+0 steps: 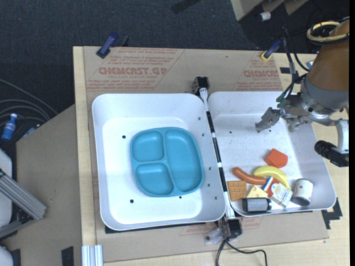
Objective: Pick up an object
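Observation:
My gripper (280, 120) hangs over the far part of the right bin (244, 107), open, with nothing between its fingers. A pile of small items lies in that bin's near right corner, apart from the gripper: an orange piece (276, 158), a yellow banana (270, 173), a red-orange sausage (247, 175), a tan cracker (236, 189), a yellow cheese wedge (256, 193), a dark flat object (255, 205) and a white can (302, 190). The orange piece is the nearest to the gripper, lying below it in the view.
A blue divided plate (166, 160) lies in the middle of the left bin (105, 126). A ridge with black clips (201, 85) separates the two bins. Blue clamps (108, 44) sit at the bench's far edge.

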Motion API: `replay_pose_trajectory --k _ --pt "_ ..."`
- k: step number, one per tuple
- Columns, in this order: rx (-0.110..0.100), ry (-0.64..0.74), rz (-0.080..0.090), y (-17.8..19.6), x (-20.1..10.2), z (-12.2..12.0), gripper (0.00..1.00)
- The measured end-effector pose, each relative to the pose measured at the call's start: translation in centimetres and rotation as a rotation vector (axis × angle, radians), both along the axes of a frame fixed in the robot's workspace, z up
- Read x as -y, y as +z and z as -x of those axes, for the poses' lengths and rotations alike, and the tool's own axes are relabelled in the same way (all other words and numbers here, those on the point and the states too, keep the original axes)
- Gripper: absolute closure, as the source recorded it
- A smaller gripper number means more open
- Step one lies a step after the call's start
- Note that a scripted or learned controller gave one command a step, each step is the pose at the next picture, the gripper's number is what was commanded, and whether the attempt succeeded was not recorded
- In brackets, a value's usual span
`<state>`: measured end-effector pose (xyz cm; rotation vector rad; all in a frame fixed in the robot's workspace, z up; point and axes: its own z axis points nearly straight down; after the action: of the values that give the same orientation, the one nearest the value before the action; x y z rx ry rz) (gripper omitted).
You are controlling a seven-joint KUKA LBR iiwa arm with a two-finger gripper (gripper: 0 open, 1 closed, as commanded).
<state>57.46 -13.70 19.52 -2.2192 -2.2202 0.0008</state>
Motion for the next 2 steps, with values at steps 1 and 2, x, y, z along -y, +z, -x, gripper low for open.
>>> replay_pose_trajectory --k 1,2 --pt "0.001 -0.001 0.002 -11.1 3.4 -1.3 0.0" --pt "0.004 0.001 0.002 -11.0 2.3 -7.9 0.0"
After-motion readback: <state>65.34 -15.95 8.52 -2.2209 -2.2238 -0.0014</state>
